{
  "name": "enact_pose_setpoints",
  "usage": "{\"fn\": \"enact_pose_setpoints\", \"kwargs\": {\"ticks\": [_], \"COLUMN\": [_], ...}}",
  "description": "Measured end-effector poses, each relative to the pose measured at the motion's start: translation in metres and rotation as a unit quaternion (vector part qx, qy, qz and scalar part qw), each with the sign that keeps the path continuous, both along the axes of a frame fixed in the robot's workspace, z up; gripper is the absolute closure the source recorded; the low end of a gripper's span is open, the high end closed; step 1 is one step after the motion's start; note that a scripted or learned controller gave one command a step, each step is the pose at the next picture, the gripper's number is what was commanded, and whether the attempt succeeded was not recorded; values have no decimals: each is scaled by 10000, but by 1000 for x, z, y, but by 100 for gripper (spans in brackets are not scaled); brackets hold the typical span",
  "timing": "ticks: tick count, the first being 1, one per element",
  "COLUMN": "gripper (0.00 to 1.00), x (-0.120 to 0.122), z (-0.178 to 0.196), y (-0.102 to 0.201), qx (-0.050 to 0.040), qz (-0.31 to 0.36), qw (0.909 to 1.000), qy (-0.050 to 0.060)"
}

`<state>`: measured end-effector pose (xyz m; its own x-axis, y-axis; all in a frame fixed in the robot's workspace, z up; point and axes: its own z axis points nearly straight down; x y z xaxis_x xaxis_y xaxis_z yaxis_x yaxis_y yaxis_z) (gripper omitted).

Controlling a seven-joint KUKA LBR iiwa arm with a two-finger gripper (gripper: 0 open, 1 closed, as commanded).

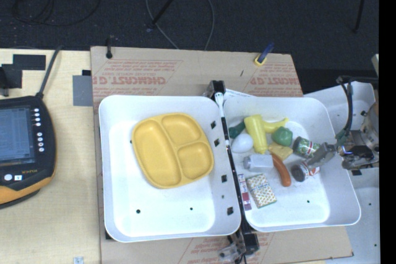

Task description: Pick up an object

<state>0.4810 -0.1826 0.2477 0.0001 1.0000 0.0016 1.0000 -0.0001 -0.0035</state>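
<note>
Objects for picking all lie in the right bin [309, 210], heaped in its upper half; I'll go across the bench from the left.

At the far left edge I see a teach pendant [21, 145] with a grey screen and an orange rim, lying on the pale benchtop. Next comes a cardboard sheet [185, 71] that lies under both bins. The left bin [117, 207] holds a yellow divided plate [173, 148], lying flat and slightly turned, towards the bin's upper right.

In the right bin, nearest the dividing wall, a white egg-shaped piece [242, 143] sits below a dark green piece [237, 130]. A long yellow toy [260, 132] leans against them, with a round green piece [283, 136] touching its right side. Below those are a grey block [258, 162], a patterned box [261, 190] lying flat and apart from the heap, and an orange-red sausage shape [282, 171] lying at a slant. Further right are a small can on its side [303, 146] and a dark round can [299, 172].

The gripper [318, 156] reaches in from the right, just beside those two cans. I cannot tell whether it is open or closed, or whether it touches either can.
</note>
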Motion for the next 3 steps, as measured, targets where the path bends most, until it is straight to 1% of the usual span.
{"fn": "enact_pose_setpoints", "kwargs": {"ticks": [1,2,3], "gripper": [0,0,100], "x": [13,67,65], "z": [-150,-160,-149], "y": [18,33,33], "qx": [-3,-3,20], "qz": [-5,17,-7], "qw": [10000,10000,10000], "qy": [-8,-11,0]}}
